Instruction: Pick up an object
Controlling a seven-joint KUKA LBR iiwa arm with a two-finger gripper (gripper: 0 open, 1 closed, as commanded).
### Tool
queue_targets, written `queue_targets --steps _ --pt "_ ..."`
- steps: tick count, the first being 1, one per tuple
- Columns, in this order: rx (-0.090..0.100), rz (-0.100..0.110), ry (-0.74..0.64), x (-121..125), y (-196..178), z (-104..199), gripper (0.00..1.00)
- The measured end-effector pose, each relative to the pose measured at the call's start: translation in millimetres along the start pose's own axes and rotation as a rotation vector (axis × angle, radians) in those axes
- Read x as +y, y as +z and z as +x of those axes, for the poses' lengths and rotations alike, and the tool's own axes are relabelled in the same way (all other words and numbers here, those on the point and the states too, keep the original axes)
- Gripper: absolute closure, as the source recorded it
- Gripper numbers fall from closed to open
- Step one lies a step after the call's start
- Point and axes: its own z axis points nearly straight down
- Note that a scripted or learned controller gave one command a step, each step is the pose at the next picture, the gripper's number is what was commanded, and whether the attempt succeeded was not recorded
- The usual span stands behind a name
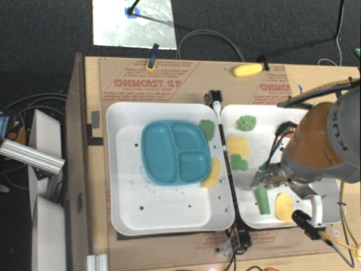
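End effector (265, 176) just above green stick (262, 200) in right bin (265, 113), grip state unclear.

A green stick-shaped object (262, 200) lies flat in the right bin (265, 113).

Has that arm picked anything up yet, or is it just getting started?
Nothing looks picked up yet. The arm hangs low over the right bin, its gripper just above a green stick lying flat on the bin floor beside a yellow piece. Grasping and lifting are left.
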Motion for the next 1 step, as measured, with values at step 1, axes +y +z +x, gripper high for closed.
queue_targets --steps 1 --pt "0.005 -0.007 -0.011 37.6 -94.2 74.3 1.00"
